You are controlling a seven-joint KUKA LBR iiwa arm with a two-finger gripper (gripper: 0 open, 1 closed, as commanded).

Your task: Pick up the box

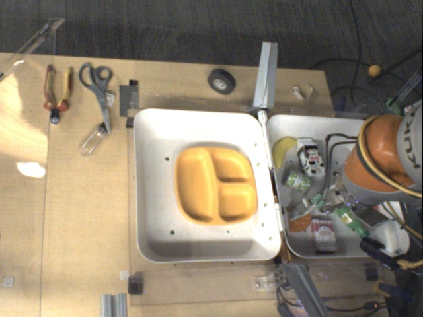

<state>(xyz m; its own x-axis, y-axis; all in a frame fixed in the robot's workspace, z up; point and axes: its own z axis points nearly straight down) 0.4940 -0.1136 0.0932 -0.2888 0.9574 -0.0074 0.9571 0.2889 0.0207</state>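
Two white bins: the left bin (155,177) holding a yellow-orange divided tray (215,182), the right bin (297,243) scattered with colour. A pale yellow-green fruit (284,150); a white packet with black print (309,160); a small box (323,233) in red and pink with grey striping; green bits (296,180); an orange scrap (299,224). Grey arm (390,157) with bright orange band. Tan wooden bench (73,216). Scissors (99,91) grey-handled; pliers (57,91) with red and yellow grips; black tape roll (221,81). Dark grey carpet (165,12) with fine ribbing.
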